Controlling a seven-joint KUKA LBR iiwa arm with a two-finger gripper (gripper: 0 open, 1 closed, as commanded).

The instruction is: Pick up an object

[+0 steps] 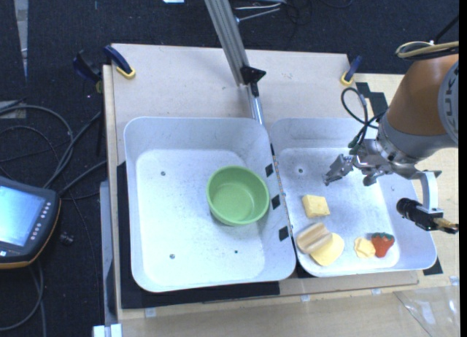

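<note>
Just above the small yellow foam-like cube (315, 205), my jaws (355, 170) hang spread, grasping nothing; it looks light and soft, so I would pinch its flat sides.

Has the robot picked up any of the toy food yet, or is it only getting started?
Nothing looks picked up yet. The gripper hangs over the right bin with nothing between its fingers. The yellow block, the bread piece, the small yellow piece and the strawberry all lie on the bin floor. The green bowl sits in the left bin. The whole grab is left.
</note>
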